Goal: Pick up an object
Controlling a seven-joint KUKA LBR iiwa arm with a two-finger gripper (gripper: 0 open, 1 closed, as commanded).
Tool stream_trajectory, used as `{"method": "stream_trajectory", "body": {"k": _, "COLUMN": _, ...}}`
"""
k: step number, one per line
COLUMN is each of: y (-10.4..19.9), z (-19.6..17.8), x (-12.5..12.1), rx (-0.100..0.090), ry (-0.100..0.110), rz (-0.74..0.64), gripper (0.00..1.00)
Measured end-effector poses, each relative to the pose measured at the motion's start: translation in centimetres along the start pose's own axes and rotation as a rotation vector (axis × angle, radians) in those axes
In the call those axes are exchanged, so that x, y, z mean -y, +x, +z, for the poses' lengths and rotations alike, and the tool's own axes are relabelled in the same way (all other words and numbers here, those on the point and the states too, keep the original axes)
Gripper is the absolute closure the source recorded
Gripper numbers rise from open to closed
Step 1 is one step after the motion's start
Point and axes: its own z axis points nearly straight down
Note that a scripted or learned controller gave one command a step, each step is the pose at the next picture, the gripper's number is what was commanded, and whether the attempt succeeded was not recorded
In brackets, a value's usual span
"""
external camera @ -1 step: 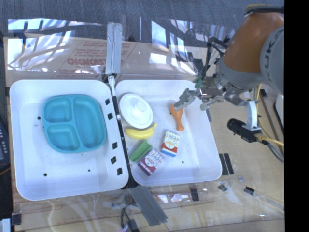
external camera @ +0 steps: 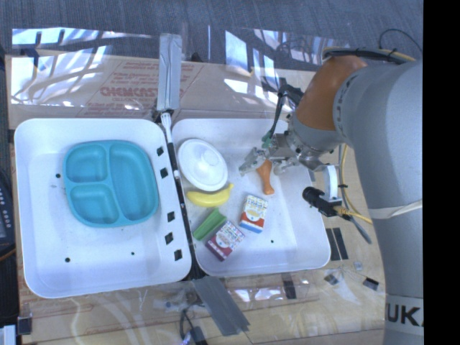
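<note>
Left of centre, in the left white bin (external camera: 29, 192): a turquoise three-compartment plastic plate (external camera: 111, 182). Centre, in the right white bin (external camera: 305, 239): white domed lid (external camera: 203, 162), yellow banana (external camera: 210, 196), green block (external camera: 208, 224), two small cartons (external camera: 241, 225). Right of centre: small orange carrot-shaped toy (external camera: 267, 177), likely light, rigid, slippery; best pinched mid-body. Directly above it, gripper (external camera: 277, 155); open or closed, cannot tell.

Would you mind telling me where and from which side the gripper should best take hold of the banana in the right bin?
Grip the banana across its middle, coming straight down from above. It lies flat, its length running left to right, so the fingers would probably close best across its narrow width. The white bowl touches its upper edge and the green block sits just below, so room for fingers looks tight.
</note>
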Motion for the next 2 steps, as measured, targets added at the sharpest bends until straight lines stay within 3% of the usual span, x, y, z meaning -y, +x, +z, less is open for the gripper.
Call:
{"method": "stream_trajectory", "body": {"k": 1, "y": 0.01, "z": 1.9, "x": -1.17, "rx": 0.001, "ry": -0.008, "rz": -0.053, "gripper": 0.0}}
{"method": "stream_trajectory", "body": {"k": 2, "y": 0.1, "z": 1.26, "x": -1.21, "rx": 0.001, "ry": -0.003, "rz": -0.059, "gripper": 1.0}}
